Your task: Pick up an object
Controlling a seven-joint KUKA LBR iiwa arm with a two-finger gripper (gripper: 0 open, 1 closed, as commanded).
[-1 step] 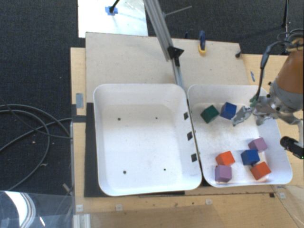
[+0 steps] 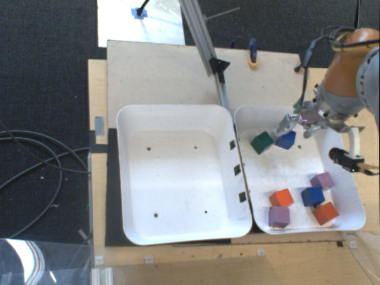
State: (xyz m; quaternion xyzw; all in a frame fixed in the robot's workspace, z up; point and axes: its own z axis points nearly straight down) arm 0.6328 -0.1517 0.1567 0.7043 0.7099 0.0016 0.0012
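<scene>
The tool [image 2: 289,125] sits right over the blue block [image 2: 285,140], green block [image 2: 262,142] just left; can't tell its grip state.

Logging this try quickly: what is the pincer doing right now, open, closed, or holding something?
Pincer: cannot be told whether open or closed; it sits low in the right bin, right by the blue block and green block.

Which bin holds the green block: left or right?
The right bin. The green block lies on its floor near the top-left corner, beside a blue block under the gripper.
</scene>
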